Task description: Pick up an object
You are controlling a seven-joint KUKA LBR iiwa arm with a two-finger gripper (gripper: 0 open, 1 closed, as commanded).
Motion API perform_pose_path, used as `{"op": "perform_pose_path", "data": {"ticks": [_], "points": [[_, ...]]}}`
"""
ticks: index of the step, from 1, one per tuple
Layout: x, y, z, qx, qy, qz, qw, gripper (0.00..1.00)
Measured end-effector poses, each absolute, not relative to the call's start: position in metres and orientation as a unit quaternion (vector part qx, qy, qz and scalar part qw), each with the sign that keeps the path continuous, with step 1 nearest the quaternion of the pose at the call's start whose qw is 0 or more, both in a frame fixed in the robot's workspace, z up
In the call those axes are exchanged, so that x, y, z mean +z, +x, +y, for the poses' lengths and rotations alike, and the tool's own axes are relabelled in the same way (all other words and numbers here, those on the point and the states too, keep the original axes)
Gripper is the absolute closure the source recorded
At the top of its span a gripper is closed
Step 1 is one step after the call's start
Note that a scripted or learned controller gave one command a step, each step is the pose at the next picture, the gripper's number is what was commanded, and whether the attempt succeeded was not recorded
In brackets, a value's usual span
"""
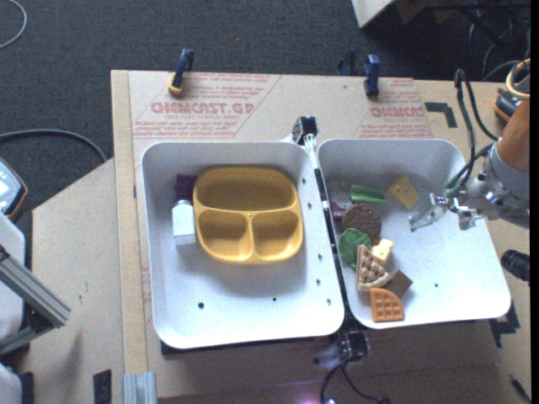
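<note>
Gripper (424, 216): cannot tell its opening; hovers over right bin (472, 301).
Cheese wedge (403, 191): just beside gripper; likely light, stiff; grasp flat sides.

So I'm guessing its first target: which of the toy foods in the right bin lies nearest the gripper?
The yellow cheese-like square, just left of the gripper in the right bin; the waffle and brown cookie lie farther away.
</note>
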State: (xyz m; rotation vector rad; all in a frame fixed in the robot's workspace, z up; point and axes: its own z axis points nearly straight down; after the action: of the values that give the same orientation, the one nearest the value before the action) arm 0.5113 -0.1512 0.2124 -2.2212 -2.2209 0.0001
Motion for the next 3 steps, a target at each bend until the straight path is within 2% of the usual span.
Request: {"op": "perform_pose_path", "data": {"ticks": [1,2,3], "points": [[0.166,0.517,-0.154,0.0014,-0.707,-0.707,0.003,0.0],[0.122,0.51,-0.152,0.0014,-0.707,-0.707,0.004,0.0],[0.088,0.514,-0.15,-0.004,-0.707,-0.707,0.0,0.0]]}}
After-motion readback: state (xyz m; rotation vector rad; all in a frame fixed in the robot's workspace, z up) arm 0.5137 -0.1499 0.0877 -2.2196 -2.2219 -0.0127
